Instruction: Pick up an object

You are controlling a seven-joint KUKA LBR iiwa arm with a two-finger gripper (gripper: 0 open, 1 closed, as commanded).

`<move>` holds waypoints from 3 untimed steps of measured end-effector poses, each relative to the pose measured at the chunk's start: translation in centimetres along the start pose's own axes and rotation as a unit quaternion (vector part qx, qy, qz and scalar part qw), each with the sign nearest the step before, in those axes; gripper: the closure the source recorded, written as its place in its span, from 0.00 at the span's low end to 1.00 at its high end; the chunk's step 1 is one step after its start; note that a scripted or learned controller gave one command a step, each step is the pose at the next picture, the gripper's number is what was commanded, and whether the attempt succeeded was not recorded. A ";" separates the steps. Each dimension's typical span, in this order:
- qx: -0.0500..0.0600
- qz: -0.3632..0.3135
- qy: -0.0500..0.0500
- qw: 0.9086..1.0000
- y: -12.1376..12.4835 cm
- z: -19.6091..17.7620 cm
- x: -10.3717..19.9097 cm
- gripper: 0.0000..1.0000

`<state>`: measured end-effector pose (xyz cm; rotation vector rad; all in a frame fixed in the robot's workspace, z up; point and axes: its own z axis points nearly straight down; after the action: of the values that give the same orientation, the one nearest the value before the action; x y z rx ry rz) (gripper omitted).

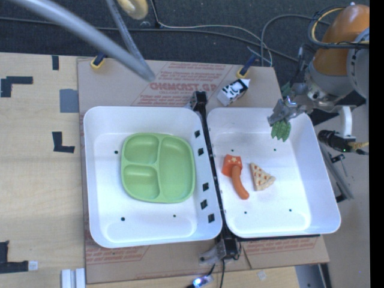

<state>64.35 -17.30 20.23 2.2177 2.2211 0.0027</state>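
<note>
Over the far right corner of the right bin, the tool hangs with a green leafy piece clamped between its fingers, lifted clear of the bin floor. Nearer the middle of the right bin lie a carrot and, just beside it, a pizza slice. Left of the right bin, the left bin carries a green divided plate. To finish well, the lift likely calls for a steady vertical rise, since the thin leaf could slip.

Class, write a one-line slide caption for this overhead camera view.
Gripper lifts green leafy toy over right bin; green plate sits in left bin.
</note>
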 end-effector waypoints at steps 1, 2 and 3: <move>0.000 0.000 0.000 1.000 0.1 -4.2 0.0 1.00; 0.002 -0.002 0.001 1.000 -0.5 -4.5 4.6 1.00; 0.002 -0.002 0.001 1.000 -1.1 -4.7 9.1 1.00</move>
<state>63.18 -8.16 24.92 2.2171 2.2285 -0.0007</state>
